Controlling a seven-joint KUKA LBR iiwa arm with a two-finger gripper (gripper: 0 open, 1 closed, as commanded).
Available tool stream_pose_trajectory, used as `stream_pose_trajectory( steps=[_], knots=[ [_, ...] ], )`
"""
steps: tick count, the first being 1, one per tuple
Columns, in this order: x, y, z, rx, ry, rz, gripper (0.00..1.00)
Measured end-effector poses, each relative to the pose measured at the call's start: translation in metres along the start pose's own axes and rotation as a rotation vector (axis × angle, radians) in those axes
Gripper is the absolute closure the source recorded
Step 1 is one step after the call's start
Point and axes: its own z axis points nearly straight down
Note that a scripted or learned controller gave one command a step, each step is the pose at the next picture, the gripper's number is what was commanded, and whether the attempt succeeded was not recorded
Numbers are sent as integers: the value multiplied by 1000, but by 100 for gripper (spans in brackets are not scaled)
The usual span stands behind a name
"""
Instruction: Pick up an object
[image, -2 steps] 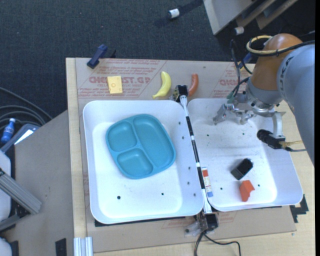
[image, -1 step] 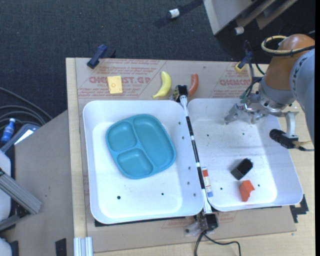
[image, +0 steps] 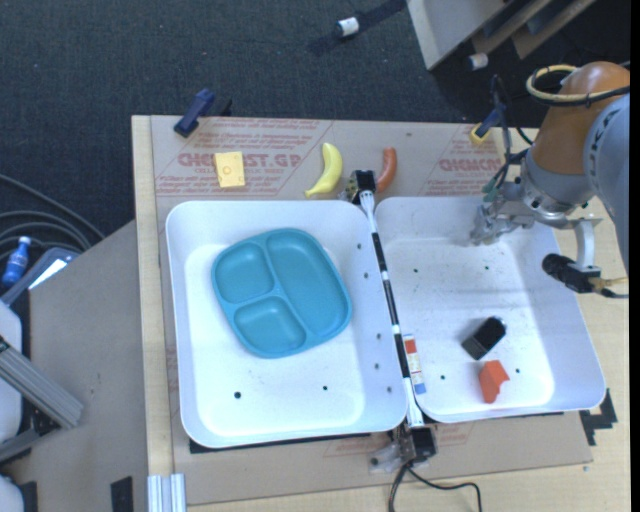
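Observation:
Two small things lie in the right bin (image: 540, 300): a black block (image: 484, 337) near its middle and an orange block (image: 493, 380) just in front of it, near the front rim. My gripper (image: 487, 228) hangs over the far part of that bin, well behind both blocks, with nothing visibly in it. The left bin (image: 200, 380) holds a blue divided plate (image: 281, 291).
Behind the bins on the brown board lie a yellow banana (image: 325, 170), an orange sausage-shaped toy (image: 386, 168), a yellow square tile (image: 229, 170) and a dark blue clip (image: 194, 113). The bins meet at a central ridge (image: 385, 290).

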Motion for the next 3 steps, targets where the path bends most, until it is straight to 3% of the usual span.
stream_pose_trajectory(
  steps=[1,3],
  knots=[
    [0,0,0,1,0,0,0],
    [55,-1,11,8,4,0,0]
  ],
)
